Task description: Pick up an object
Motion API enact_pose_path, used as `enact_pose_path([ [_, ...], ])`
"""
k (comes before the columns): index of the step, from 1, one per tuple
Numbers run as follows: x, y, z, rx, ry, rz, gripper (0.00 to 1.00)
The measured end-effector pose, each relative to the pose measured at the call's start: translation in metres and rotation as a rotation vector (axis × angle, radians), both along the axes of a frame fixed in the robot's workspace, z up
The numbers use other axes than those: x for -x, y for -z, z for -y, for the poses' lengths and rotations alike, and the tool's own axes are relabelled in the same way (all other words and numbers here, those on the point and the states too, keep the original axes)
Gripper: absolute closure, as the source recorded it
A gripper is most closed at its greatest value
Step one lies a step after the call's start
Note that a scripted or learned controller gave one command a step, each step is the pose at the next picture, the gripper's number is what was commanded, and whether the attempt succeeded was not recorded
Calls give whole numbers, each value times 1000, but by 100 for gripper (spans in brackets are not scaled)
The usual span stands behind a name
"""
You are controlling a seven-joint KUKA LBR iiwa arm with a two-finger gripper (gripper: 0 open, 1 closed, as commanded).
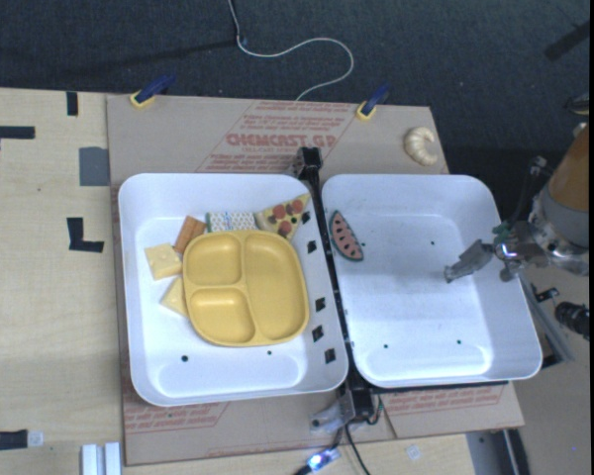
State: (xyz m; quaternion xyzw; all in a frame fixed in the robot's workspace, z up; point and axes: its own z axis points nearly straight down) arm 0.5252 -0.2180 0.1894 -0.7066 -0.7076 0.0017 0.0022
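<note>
A watermelon slice toy (346,236) lies at the left side of the right bin (426,364). The left bin (158,364) holds a yellow divided plate (246,287), with a pizza slice toy (285,214), a brown cracker (189,233) and pale cheese pieces (163,261) around its upper left rim. My gripper (465,263) hangs over the right part of the right bin, well to the right of the watermelon slice, with nothing seen between its fingers.
The bins sit on a cardboard sheet (277,137) held by clips at the back. A beige shell-like object (424,145) lies on the cardboard beyond the right bin. A white cable (297,52) loops behind. The arm's wrist (564,216) stands over the right bin's edge.
</note>
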Motion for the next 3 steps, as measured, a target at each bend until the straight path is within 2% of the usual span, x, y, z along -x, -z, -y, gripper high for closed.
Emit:
enact_pose_path([
  [1,1,44,0,0,0,-1,0],
  [2,-3,105,4,1,0,2,0],
  [3,-4,104,3,2,1,6,0],
])
